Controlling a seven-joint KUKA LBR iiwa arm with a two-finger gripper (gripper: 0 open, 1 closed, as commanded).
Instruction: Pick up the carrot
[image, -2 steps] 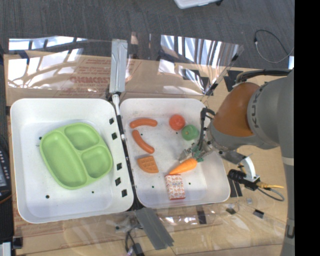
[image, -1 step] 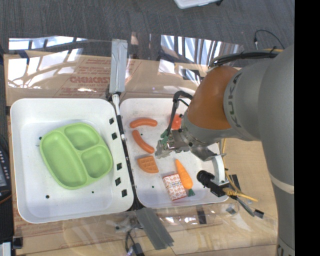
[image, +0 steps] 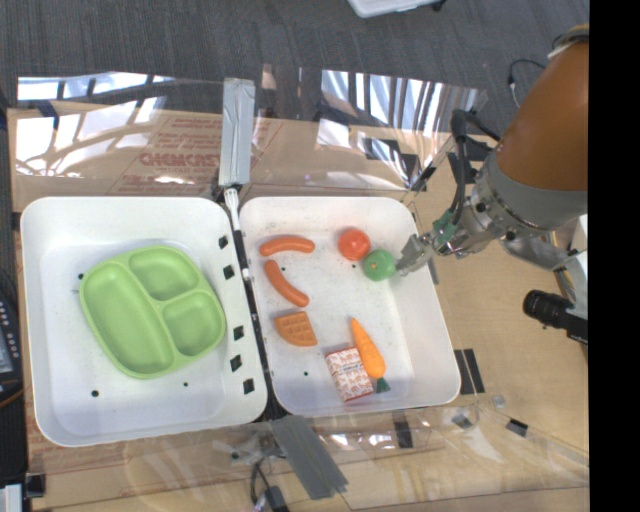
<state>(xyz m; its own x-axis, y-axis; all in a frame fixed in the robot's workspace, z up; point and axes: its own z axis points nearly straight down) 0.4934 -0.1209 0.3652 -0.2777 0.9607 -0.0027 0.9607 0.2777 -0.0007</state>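
An orange carrot with a green stem end lies in the right bin, toward its front right, beside a small red-and-white carton. My gripper hangs over the bin's right rim, well behind the carrot and apart from it. Its tip sits right next to a green ball. Nothing shows between the fingers.
The right bin also holds a red tomato, two sausages and a waffle-like brown piece. A green divided plate lies in the left bin. The arm's grey body fills the upper right.
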